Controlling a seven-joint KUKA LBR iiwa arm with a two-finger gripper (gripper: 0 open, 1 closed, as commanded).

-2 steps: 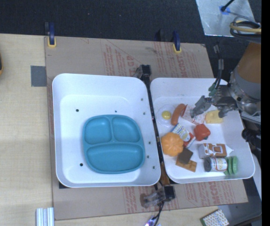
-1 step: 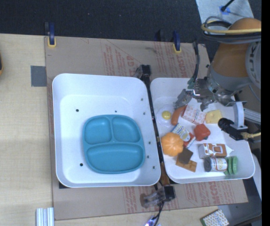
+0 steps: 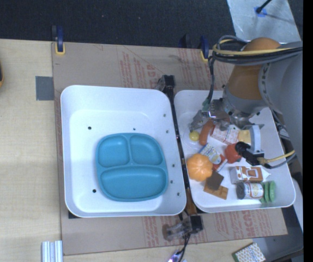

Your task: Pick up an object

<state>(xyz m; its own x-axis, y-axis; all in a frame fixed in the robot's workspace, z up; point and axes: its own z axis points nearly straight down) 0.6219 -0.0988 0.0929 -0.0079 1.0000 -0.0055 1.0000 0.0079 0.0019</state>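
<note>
Cardboard covers the table under two white bins. My tool hangs over the right bin, beside the orange; its grip I cannot tell. A sausage slants upright just above the orange.

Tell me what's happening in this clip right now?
The arm reaches in over the right bin, its gripper down among a clutter of small items: an orange, a small can, a brown block and others. No item shows between its fingers. The left bin holds a blue divided plate, untouched.
</note>
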